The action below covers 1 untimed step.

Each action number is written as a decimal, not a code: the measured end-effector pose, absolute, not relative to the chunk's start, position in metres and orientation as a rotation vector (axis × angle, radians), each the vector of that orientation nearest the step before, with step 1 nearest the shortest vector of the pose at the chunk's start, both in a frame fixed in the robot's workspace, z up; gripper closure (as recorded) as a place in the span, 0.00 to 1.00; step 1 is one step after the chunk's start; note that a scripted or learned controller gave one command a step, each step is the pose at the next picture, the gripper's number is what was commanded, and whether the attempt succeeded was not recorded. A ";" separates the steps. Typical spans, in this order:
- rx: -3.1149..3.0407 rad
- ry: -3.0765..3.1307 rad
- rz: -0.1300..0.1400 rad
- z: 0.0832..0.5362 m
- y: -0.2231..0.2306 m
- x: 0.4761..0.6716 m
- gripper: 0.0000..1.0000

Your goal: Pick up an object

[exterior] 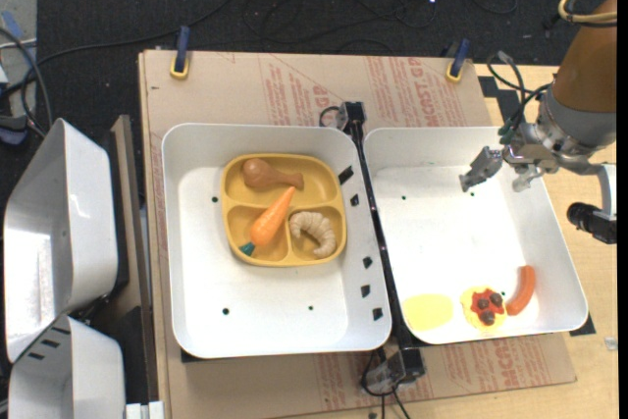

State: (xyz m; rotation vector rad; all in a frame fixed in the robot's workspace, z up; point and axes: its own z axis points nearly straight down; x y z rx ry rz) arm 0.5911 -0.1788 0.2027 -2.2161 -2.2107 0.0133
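While gripper point(502, 166) hangs upper right, jaws apart, nothing between, sausage point(521, 289) lies lower right, long axis steep diagonal.

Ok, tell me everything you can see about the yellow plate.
The yellow plate is a rounded-square divided tray, plastic-looking, lying flat in the left bin, slightly turned. Its three compartments hold a drumstick at the top, a carrot at lower left and a pale shrimp at lower right.
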 end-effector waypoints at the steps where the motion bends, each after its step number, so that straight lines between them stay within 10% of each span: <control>1: -2.221 -2.223 0.001 0.211 -0.178 0.594 0.00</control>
